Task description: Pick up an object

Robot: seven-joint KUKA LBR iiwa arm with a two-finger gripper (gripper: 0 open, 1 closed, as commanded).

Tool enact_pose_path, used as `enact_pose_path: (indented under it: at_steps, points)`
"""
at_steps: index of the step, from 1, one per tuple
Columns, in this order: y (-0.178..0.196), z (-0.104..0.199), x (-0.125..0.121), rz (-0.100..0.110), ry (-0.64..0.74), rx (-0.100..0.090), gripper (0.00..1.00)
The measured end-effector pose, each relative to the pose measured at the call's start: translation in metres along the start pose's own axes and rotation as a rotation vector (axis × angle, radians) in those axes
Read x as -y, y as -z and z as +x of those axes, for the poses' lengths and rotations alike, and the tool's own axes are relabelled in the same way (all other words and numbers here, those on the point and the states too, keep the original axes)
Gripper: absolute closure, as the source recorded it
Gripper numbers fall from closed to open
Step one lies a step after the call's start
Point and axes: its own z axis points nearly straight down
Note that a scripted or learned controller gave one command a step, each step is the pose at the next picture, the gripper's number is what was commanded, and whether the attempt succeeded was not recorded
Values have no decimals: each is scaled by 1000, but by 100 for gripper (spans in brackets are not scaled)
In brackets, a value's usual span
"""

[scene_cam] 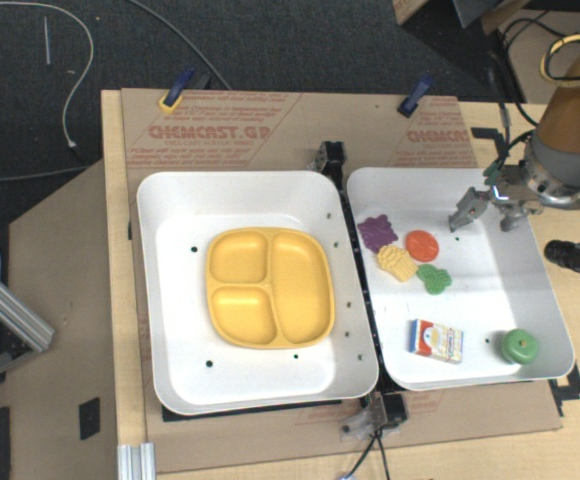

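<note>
The right bin (530, 268) holds several small toys: a purple grape bunch (377, 232), an orange-red round piece (422, 245), a pale yellow corn piece (397, 263), a green broccoli piece (434, 281), a white, red and blue carton (436, 340) and a green round piece (519, 346). My gripper (490, 211) hangs above the bin's far right part, open, its two grey fingers spread with nothing between them. It stands to the right of the orange-red piece and apart from it.
The left bin (170, 218) carries a yellow three-compartment plate (269, 287). Blue clamps (177, 92) (415, 96) pin the cardboard sheet at the back. A black divider bracket (332, 155) sits between the bins. Cables lie on the dark floor behind.
</note>
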Motion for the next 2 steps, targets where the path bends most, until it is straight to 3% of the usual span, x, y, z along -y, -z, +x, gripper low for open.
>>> enact_pose_path:
  at_steps: [2]
  points:
    - [-66,5,-4,-4,0,1,0]
